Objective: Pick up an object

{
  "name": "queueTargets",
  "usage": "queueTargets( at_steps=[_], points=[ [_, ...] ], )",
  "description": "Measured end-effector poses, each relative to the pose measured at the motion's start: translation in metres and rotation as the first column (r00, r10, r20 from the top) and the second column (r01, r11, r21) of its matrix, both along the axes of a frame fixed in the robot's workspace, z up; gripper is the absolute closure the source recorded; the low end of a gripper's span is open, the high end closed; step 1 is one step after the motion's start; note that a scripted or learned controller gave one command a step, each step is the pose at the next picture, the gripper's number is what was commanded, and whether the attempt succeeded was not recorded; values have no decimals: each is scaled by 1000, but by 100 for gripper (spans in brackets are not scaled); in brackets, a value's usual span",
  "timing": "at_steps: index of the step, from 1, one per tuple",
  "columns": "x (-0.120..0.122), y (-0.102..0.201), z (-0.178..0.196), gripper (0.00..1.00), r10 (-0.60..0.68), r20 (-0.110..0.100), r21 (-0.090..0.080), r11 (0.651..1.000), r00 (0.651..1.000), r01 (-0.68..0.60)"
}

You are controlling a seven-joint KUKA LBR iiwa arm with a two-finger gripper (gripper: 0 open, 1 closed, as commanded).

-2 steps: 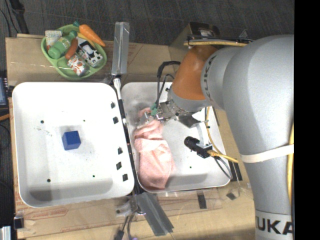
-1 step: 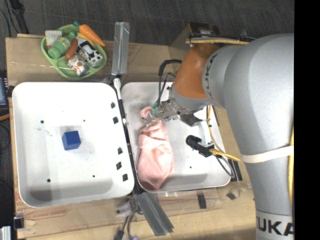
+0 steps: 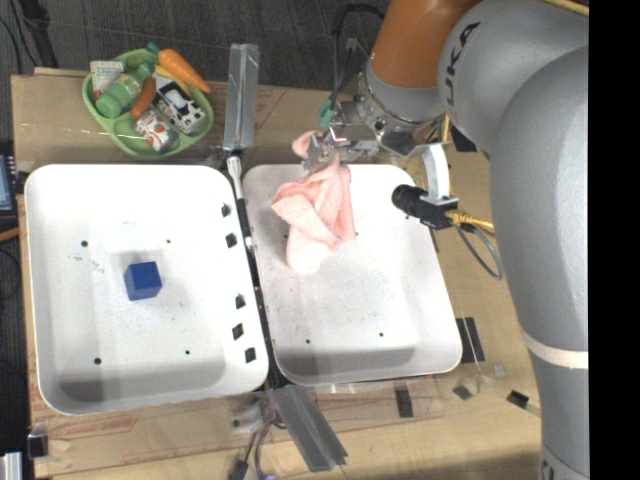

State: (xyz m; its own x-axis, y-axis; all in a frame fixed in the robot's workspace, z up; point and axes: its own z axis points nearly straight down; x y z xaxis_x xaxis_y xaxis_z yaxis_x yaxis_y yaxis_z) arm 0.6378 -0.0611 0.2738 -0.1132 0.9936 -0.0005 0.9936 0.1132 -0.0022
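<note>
A pink cloth [image 3: 318, 213] hangs over the back of the right bin [image 3: 400, 308], its top edge pinched between the fingers of my gripper [image 3: 328, 150]. The gripper is shut on the cloth, and the cloth's lower folds droop down toward the bin floor. A blue cube [image 3: 143, 279] lies on the floor of the left bin [image 3: 60, 268], far from the gripper.
A green bowl [image 3: 110, 128] holding a toy carrot and several other small items sits behind the left bin. A metal divider [image 3: 241, 98] runs between the bins. My grey arm [image 3: 520, 168] covers the right side of the bench.
</note>
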Motion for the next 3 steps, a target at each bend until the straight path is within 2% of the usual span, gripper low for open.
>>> queueTargets(
  at_steps=[1, 2, 3],
  points=[
    [12, -84, 43, 100, -50, 0, 0, 999, 999, 50],
    [-6, 6, -62, 100, -45, -5, 0, 999, 999, 45],
    [20, -33, -40, 100, 217, 2, -1, 976, 976, -217]
  ],
)
